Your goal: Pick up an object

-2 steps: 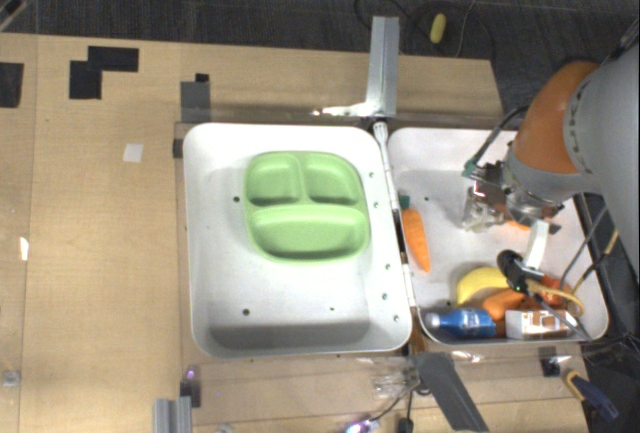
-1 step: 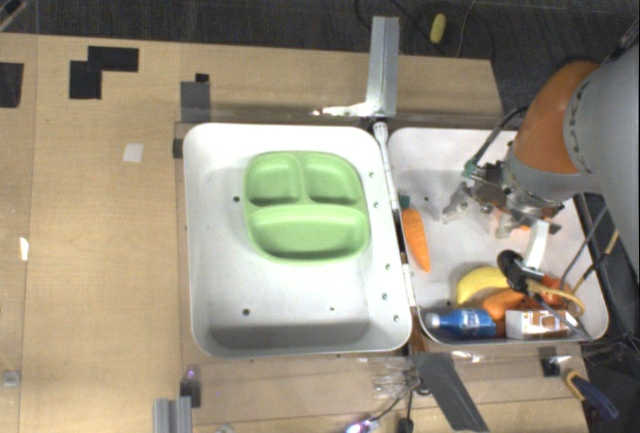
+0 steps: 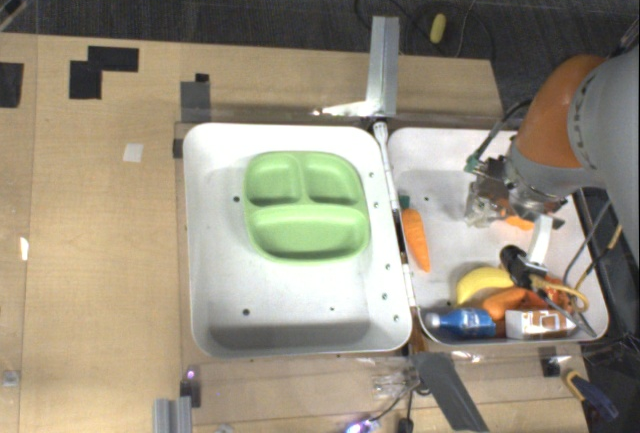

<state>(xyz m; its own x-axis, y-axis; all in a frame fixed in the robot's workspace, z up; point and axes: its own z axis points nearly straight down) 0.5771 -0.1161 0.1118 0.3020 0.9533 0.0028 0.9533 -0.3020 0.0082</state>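
Two white bins sit side by side on the bench. The left bin (image 3: pixel 195 221) holds one green divided plate (image 3: pixel 305 204), lying flat near its middle. The right bin (image 3: pixel 440 171) holds five loose objects that can be counted:

- One carrot (image 3: pixel 415 239) lies along the wall shared with the left bin.
- One banana (image 3: pixel 482 281) is near the front.
- One orange item (image 3: pixel 508 299) touches the banana (its kind is unclear from here).
- One blue bottle (image 3: pixel 462 323) lies on its side against the front wall.
- One white carton (image 3: pixel 540 324) lies on its side just beside the bottle.

One grey arm (image 3: pixel 610 121) reaches in from the right. Its gripper (image 3: pixel 484 209) hangs low over the far right part of the right bin, apart from the carrot and above the front cluster. Whether the gripper is spread or pressed together cannot be told, and nothing is seen held in it.
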